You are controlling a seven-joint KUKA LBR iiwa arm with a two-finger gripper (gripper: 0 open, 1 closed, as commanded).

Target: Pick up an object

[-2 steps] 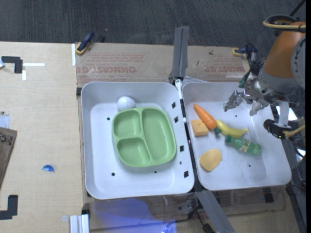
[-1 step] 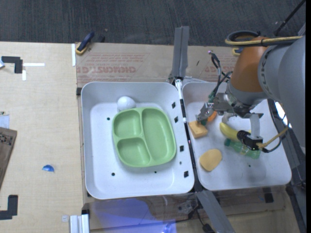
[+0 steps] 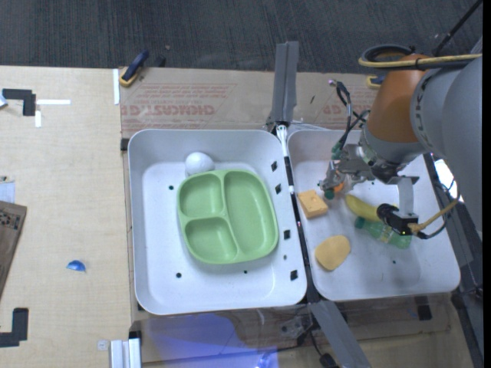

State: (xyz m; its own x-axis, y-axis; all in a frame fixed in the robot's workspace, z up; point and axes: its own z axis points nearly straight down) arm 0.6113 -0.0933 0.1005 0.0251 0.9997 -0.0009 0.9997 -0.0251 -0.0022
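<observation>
- The grey arm with its orange band comes in from 3 o'clock and bends down over the right bin.
- The gripper sits low in the upper-left part of that bin, near the bin's inner wall; whether it is open or closed cannot be told, and no object can be made out in its grasp.
- A tan sponge-like block lies just at 7 o'clock of the gripper, close beside it; whether they touch is unclear.
- A yellow banana lies at 4 o'clock of the gripper, near the bin's middle.
- A green item lies touching the banana's lower end, partly under a black cable fitting.
- A rounded yellow-orange piece like a potato or a bread roll rests at 6 o'clock of the sponge-like block, apart from it.
- The left bin holds a green divided plate with three compartments.
- A small white ball touches the plate's rim at 11 o'clock.
- A small blue object lies on the bench at 9 o'clock, well apart from the bins.
</observation>
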